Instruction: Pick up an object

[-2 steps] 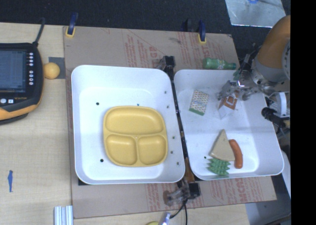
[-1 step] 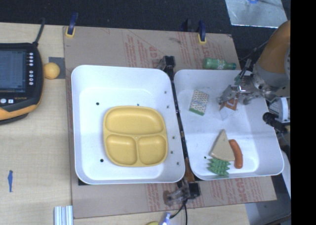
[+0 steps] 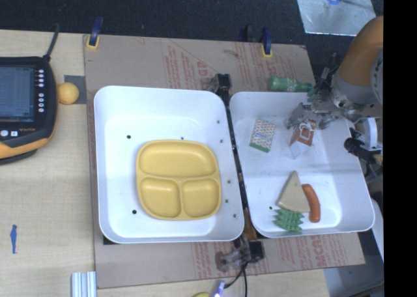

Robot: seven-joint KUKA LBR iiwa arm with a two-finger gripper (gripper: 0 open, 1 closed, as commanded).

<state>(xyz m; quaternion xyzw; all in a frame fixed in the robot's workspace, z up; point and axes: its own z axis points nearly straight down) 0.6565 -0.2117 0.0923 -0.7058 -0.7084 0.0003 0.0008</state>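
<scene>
So the gripper (image 3: 311, 114) is hanging over the far end of the right bin (image 3: 339, 223), and its fingers are looking spread apart, straddling a small brown-and-white packet (image 3: 303, 135) that's lying just at its 6 o'clock, basically right under the tips. Nothing's pinched between them as far as I can see. The packet's long axis is running roughly 12 to 6, maybe tipped a hair toward 1.

Everything else in that bin is sitting further off: a little green-patterned box (image 3: 262, 135) at the gripper's 9 o'clock, and the sandwich wedge (image 3: 293, 194) and sausage (image 3: 313, 202) down toward 6, well apart from it. The left bin (image 3: 111, 159) is carrying a yellow divided plate (image 3: 178, 179).

My guess is the packet's the target, needing a short drop straight down.
</scene>
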